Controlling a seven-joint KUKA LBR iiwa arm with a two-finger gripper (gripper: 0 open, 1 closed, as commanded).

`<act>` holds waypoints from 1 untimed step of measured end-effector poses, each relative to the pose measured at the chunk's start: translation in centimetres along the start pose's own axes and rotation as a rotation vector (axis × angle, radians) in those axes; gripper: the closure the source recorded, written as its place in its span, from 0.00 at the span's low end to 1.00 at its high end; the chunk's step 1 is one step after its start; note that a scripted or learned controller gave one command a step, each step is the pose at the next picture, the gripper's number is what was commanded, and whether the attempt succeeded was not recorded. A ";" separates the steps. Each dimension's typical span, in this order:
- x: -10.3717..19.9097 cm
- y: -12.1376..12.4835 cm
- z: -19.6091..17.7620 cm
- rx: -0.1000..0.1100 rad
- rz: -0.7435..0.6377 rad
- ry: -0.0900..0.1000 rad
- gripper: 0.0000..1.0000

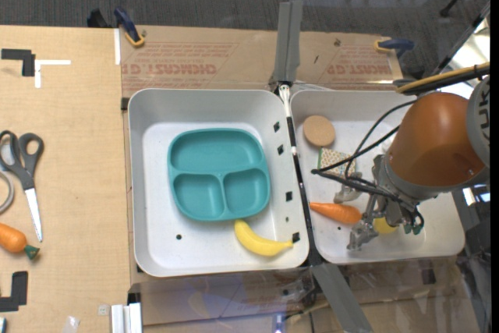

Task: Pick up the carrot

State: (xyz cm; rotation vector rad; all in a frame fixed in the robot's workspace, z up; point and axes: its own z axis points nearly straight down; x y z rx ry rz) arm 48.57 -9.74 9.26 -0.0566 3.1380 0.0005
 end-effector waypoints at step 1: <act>-2.2 0.3 0.1 0.001 0.378 0.000 0.00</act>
